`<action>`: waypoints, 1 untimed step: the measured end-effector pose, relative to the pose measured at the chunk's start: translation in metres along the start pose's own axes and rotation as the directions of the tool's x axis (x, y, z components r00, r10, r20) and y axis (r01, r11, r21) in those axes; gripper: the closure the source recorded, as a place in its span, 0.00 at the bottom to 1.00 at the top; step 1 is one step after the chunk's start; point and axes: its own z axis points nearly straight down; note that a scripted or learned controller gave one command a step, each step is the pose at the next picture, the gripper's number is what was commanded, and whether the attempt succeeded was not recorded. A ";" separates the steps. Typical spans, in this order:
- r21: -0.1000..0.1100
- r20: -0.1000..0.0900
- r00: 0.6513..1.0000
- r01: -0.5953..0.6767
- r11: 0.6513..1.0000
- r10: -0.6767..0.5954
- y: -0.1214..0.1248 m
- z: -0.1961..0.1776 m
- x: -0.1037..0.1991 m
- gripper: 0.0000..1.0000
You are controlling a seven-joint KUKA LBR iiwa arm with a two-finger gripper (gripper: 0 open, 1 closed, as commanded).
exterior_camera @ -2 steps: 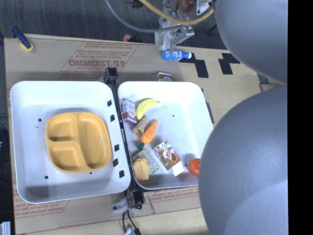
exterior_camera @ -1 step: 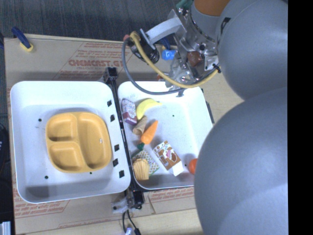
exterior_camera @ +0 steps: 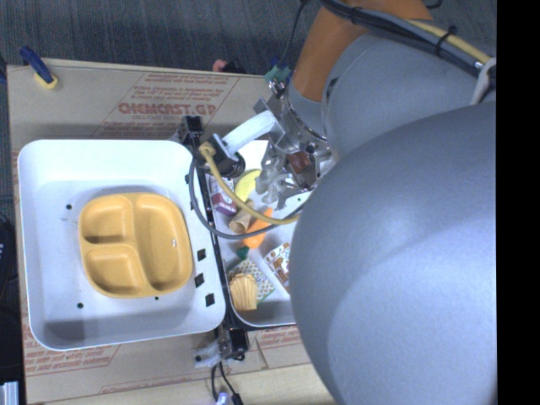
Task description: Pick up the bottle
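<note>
From where I stand, the left bin (exterior_camera: 42,226) holds a yellow divided tray (exterior_camera: 133,245). At its three o'clock the right bin (exterior_camera: 261,310) is crowded with small clutter, a ridged yellow piece (exterior_camera: 244,291) at six o'clock. The gripper (exterior_camera: 277,194) hangs low over that pile; I cannot tell how it stands, nor pick out the bottle.

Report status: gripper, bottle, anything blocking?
Gripper low over right bin clutter. Bottle not identifiable among items. Arm covers most of that bin.
</note>
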 end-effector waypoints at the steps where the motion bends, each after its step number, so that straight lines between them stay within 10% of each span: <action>1: 0.002 0.001 0.998 0.068 0.998 -0.068 -0.019 0.159 -0.014 1.00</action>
